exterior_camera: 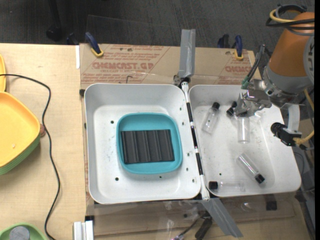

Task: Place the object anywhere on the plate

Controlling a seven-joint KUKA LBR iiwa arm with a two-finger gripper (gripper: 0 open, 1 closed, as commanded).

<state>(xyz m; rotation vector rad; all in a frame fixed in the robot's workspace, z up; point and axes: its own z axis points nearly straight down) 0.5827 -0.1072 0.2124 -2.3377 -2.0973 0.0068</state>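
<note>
A teal square plate (149,145) with a dark ribbed centre lies in the left white bin (100,134). Three clear vials with black caps lie in the right white bin (280,179): one at the upper left (209,119), one in the middle (243,132), and one toward the front (249,167). My gripper (245,108) hangs over the back of the right bin, just above the top end of the middle vial. It is far to the right of the plate. I see nothing held in it.
A small black piece (213,185) sits at the right bin's front left corner. Cardboard (125,64) lies behind the bins, held by clamps. Yellow and green dishes (15,134) and a black cable (50,149) lie on the wooden bench at the left.
</note>
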